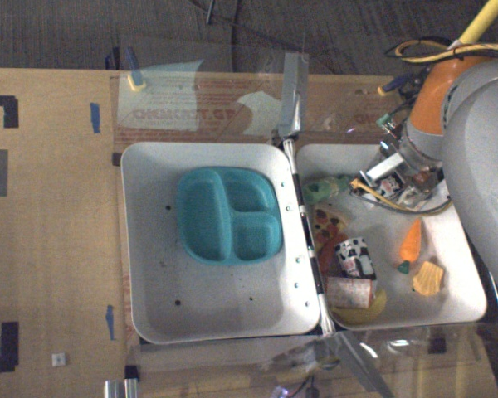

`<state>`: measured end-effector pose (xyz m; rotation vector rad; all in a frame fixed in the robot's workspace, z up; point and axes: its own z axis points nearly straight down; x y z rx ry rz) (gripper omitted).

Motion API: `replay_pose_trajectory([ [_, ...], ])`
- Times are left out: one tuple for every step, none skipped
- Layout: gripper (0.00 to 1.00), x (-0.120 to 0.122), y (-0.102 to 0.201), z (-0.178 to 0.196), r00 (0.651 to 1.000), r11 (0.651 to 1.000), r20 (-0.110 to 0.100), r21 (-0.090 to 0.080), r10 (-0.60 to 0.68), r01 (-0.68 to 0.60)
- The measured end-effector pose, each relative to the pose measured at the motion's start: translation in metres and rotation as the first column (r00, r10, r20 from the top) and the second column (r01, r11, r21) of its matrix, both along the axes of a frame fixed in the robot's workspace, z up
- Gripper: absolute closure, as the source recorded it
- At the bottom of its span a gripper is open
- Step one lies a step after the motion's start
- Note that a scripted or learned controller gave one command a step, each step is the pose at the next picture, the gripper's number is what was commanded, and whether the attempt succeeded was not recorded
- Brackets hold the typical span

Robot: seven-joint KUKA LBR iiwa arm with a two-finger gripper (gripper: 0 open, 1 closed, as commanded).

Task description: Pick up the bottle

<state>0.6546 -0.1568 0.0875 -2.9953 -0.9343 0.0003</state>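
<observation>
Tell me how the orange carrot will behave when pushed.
The carrot lies on its side and tapers, so a push would probably roll it in an arc. It looks like a smooth moulded toy: likely stiff, light, and slippery on the white bin floor.

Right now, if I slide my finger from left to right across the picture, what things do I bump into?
Teal divided plate → green bottle → black-and-white cow-patterned carton → orange carrot → grey arm with orange band.

Grey arm (pixel 481 139) reaches in from right, wrist angled downward.
</observation>
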Motion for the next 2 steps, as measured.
replay_pose_trajectory([
  [0.0,-0.034,-0.053,0.045,0.998,0.998,-0.003,0.009,-0.068,0.068],
  [0.0,-0.023,0.014,0.001,0.999,0.999,0.002,-0.005,0.039,-0.039],
])
